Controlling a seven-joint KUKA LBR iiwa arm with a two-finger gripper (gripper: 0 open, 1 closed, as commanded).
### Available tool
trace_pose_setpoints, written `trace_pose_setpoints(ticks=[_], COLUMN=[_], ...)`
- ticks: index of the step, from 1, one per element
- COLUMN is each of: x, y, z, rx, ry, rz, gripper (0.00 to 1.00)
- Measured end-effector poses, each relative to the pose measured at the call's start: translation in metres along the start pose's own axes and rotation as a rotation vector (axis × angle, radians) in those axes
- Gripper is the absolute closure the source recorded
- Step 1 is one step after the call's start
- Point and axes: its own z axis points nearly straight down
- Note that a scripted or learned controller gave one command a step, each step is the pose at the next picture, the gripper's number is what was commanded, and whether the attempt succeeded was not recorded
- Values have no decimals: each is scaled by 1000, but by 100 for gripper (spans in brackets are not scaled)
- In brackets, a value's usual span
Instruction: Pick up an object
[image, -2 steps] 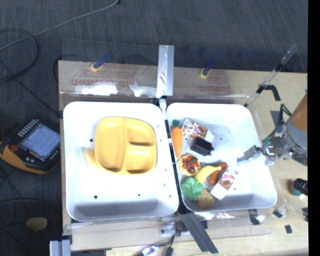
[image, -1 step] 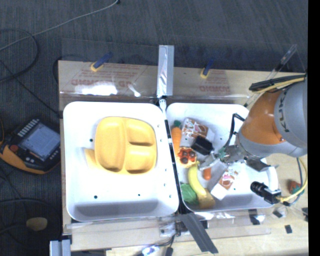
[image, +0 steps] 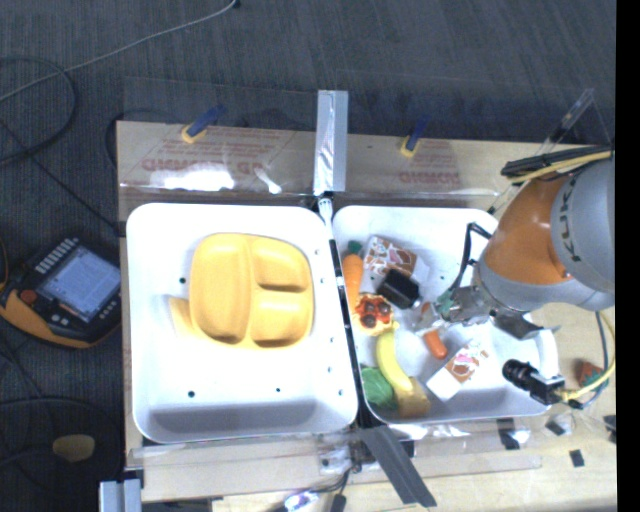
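A: From above, where's the tool (image: 447, 305)?
B: Low in the right bin (image: 520, 398), near the small carton (image: 458, 367); its state I cannot tell.
A: Easiest pick?
B: Probably the banana (image: 392, 364) by the divider: light, firm, slightly slick. Grip across its middle.
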Motion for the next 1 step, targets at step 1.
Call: trace_pose_setpoints(ticks=[1], x=[44], y=[74], z=[-120], rx=[14], ry=[0], rz=[58], gripper=[100])
